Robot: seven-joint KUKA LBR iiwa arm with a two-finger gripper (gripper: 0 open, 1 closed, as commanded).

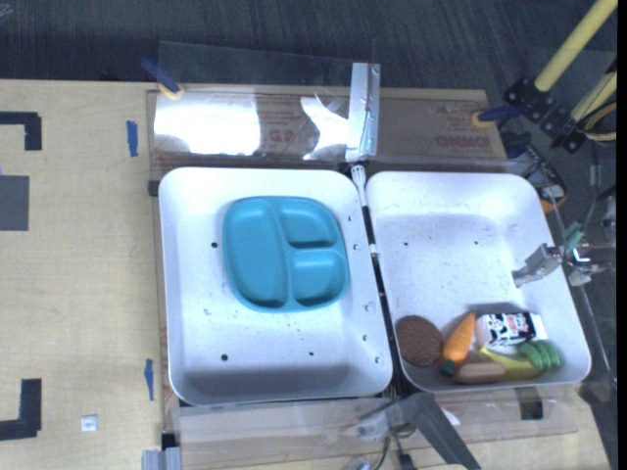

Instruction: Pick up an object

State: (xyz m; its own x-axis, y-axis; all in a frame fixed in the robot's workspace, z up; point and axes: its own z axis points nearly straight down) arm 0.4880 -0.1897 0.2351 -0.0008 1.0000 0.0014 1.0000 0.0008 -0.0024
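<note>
Spanning the pale plywood worktop, two shallow white plastic bins sit side by side, rims touching. The left bin carries a teal three-compartment plastic tray near its middle. The right bin holds a cluster in its near corner: a round brown cookie, an orange toy carrot, a small black-and-white printed carton, a yellow toy banana. Dark speckled carpet floor lies beyond. At the right bin's right rim a metal end effector shows; released or clenched cannot be told.
</note>
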